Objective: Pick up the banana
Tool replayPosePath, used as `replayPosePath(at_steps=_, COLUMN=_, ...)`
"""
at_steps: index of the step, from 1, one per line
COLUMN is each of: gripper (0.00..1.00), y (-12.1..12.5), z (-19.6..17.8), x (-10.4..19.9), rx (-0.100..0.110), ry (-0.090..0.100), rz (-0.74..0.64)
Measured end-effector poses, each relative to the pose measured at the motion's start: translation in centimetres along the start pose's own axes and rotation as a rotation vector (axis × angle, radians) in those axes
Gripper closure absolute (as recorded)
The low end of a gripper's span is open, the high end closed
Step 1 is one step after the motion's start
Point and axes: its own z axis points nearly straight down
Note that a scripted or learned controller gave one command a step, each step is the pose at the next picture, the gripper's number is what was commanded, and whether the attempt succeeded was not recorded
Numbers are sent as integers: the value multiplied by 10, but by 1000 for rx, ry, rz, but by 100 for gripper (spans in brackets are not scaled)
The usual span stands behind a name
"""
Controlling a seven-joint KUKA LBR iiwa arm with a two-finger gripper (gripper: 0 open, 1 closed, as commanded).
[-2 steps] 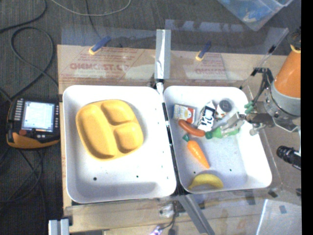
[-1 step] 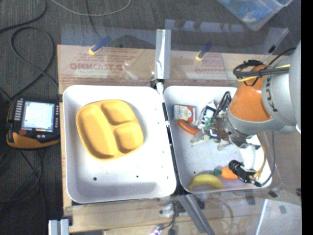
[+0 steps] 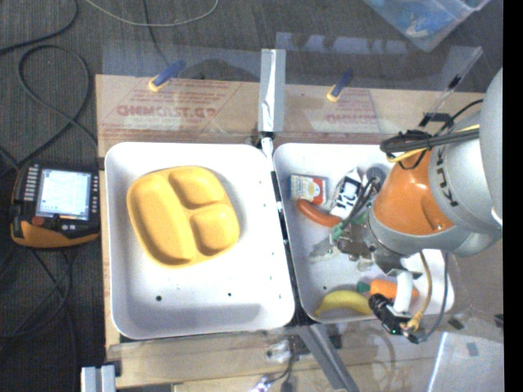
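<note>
The yellow banana lies flat along the front wall of the right bin, curved, with one end beside an orange item. My gripper hangs over the middle of that bin, a short way behind the banana and not touching it. The grey arm with its orange band covers the bin's right half. Nothing shows in the gripper's grasp.
Also in the right bin are a red and white carton, an orange-red sausage shape and a black and white packet. The left bin holds a yellow divided plate. A handheld pendant lies left of the bench.
</note>
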Motion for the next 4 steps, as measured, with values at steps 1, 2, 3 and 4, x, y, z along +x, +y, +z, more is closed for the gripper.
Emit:
replayPosePath(at_steps=1, gripper=0, y=6, z=1, x=0, rx=12, ry=5, rz=45)
replayPosePath(at_steps=2, gripper=0, y=0, z=0, x=2, rx=-1, ry=4, rz=117)
replayPosePath(at_steps=3, gripper=0, y=-8, z=-91, x=69, rx=28, ry=-2, rz=230)
replayPosePath(at_steps=4, gripper=0, y=-23, z=-91, x=121, rx=28, ry=-9, rz=601)
